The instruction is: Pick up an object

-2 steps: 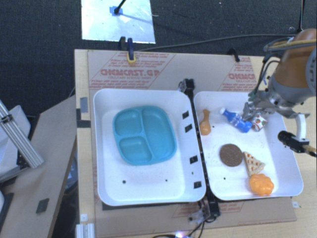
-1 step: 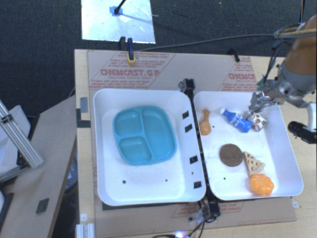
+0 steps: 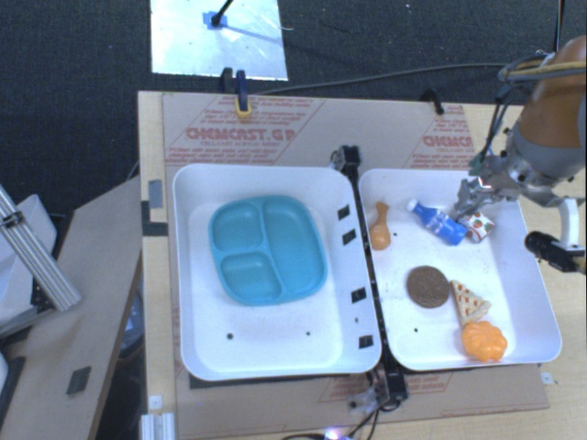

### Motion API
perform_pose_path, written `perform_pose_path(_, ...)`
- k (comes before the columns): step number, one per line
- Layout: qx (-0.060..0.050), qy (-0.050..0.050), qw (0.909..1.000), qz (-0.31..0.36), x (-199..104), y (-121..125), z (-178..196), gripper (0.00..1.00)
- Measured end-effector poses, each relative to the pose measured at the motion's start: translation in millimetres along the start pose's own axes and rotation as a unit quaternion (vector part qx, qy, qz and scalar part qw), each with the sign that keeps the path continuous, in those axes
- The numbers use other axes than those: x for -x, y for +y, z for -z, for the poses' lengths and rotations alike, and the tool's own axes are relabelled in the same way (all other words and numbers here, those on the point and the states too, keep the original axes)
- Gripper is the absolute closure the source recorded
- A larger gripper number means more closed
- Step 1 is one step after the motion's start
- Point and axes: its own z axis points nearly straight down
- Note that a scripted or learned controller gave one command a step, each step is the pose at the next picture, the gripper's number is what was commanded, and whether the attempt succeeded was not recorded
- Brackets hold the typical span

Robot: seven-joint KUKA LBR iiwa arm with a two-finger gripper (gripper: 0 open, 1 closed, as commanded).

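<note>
We see the bench [image 3: 275, 126], a cardboard-covered board w/ red lettering, carrying two white bins. The left bin [image 3: 202, 337] sits well to the gripper's left and holds a blue divided plate [image 3: 268, 249] w/ three compartments. The right bin [image 3: 527, 310] is the one the gripper is in. The grey arm [image 3: 550, 117] w/ its orange band comes in from the right and drops to the gripper [image 3: 470, 202] at the bin's far side.

The gripper is right at a blue and white bottle [image 3: 437, 221] lying on its side; the bottle's right end is just under the fingertips, beside a small red and white item [image 3: 481, 228] that we can't identify. Whether the fingers are spread or closed we can't tell, and we can't tell if they're touching the bottle.

Nearer the camera than the gripper: a brown round cookie [image 3: 427, 286], then an orange fruit-like toy [image 3: 483, 341], w/ a pizza-slice toy [image 3: 469, 302] btwn them. Left of the gripper, near the bin divider, lies a tan drumstick-shaped toy [image 3: 380, 226].
</note>
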Motion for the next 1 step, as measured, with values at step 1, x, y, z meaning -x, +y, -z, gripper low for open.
perform_pose_path(1, 0.001, 0.002, 1.0, 0.004, -63.5, 12.8, 4.5, 1.0)
